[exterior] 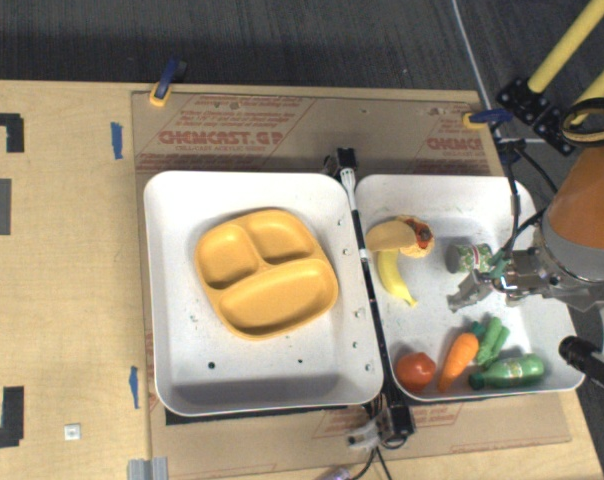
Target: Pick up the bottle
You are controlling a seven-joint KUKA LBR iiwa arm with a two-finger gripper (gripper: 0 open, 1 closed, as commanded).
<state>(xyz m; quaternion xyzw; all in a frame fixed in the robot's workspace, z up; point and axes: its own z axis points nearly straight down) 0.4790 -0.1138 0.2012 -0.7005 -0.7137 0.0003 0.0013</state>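
Hovering end effector [477, 286] over right bin [452, 193], fingers apparently spread, gripping nothing; bottle [509, 371], green, lies on side at bin's near right corner, just beside carrot [459, 359]; best approach: centre over bottle body, align across its width, avoid carrot.

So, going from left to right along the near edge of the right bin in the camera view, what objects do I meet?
Tomato → carrot → green bottle, lying on its side.
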